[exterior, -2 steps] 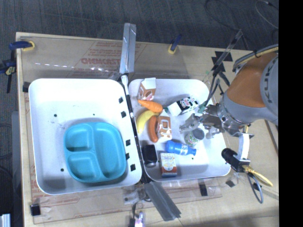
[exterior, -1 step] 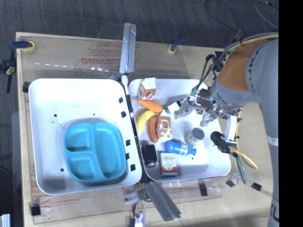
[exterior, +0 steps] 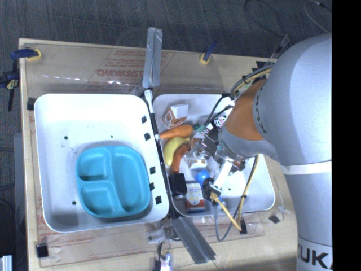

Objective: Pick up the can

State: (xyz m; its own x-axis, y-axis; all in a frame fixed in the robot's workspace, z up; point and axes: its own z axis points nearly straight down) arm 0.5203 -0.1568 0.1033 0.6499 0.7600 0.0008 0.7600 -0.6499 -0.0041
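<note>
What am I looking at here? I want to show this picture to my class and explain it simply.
One camera looks down at a slant on a bench bearing two white bins. The big grey shape on the right is a robot arm with an orange band. It reaches into the right bin, which holds a jumble: a carrot, a banana, a small carton and other items. The left bin holds a blue tray. The gripper sits low among the clutter; whether it holds anything is unclear. Its job is picking up a can, which I can't single out.
</note>
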